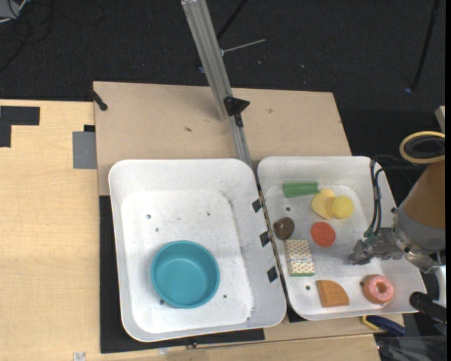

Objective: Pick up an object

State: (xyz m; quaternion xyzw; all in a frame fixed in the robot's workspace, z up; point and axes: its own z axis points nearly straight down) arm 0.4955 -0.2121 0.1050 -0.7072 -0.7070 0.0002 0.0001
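Looking down on the bench from the fixed overhead camera, two shallow white plastic bins stood side by side on a tan board. The left bin (128,183) held a round teal plastic bowl (184,274), upright, in its lower half. The right bin (269,173) held the small items: a green cylindrical stick (300,189) lying flat near the top; a yellow rounded toy (334,204) just below and right of it; a red ball-like piece (323,235) beneath the yellow one; a small dark brown round object (284,227) near the bin's left wall; a pale checkered rectangular block (300,256) below that; an orange wedge resembling a slice of bread (331,293) near the bottom rim; and a pink ring doughnut (377,289) at the lower right corner.

The grey arm with its orange band entered from the right, over the right bin's right edge. The grey two-finger gripper (361,254) sat low above the bin floor, right of the red piece and above the doughnut, apart from both. Whether it was spread or pressed together could not be determined. Nothing was seen gripped
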